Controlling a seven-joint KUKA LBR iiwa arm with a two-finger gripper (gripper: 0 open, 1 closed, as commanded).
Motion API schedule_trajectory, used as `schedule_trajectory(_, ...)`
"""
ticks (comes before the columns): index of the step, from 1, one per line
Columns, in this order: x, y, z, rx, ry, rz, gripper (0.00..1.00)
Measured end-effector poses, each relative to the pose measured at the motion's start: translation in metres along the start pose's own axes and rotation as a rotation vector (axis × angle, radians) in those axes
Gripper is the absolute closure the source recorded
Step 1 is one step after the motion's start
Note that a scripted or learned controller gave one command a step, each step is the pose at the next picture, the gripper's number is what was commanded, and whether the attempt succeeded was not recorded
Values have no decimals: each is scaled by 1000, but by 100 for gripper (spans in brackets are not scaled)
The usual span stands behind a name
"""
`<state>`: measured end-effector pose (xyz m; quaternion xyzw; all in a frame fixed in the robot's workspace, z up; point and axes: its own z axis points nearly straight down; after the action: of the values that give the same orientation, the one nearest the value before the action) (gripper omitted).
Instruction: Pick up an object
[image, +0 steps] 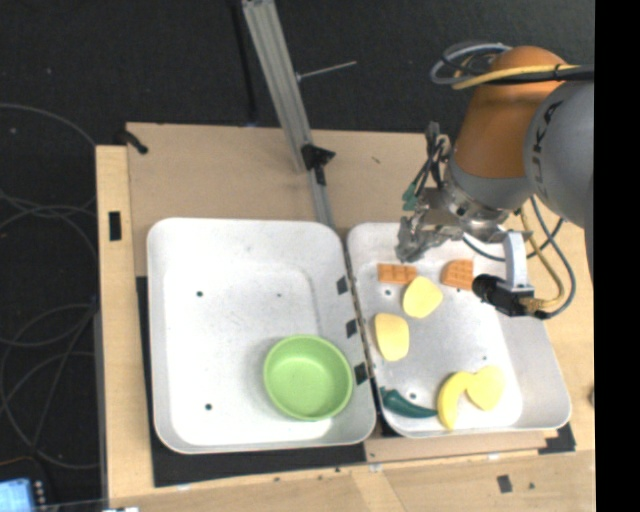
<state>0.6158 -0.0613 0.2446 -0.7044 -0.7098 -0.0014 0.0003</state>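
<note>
Nearest the camera, the left shallow white plastic bin (200, 300) is bearing a light green round bowl (308, 376), which is sitting upright close to the bin's near right corner.

In the right shallow white bin (530, 370), at the near edge, a dark teal curved piece (403, 403) is lying just beside a yellow crescent-shaped piece (451, 398), which is touching a pale yellow rounded piece (486, 387).

Farther in, a yellow oval piece (391, 336) is lying near the bin's left wall, and a second yellow rounded piece (421, 297) is lying just beyond it, the two close but apart.

Beyond these, an orange waffle-patterned rectangular piece (396, 273) is lying flat, and a second orange block (458, 273) is resting to its right, well apart from it.

At the far end of the right bin, the two-finger gripper (411, 243) is hanging just above the waffle-patterned piece. Whether its jaws are apart or together cannot be told from this view. The grey arm with orange band (505, 120) is reaching in from the right.

A grey metal post (285, 95) is rising from the tan bench (230, 170) behind the bins.
</note>
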Motion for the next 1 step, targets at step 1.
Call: schedule_trajectory(1,49,-8,-7,1,-1,3,100)
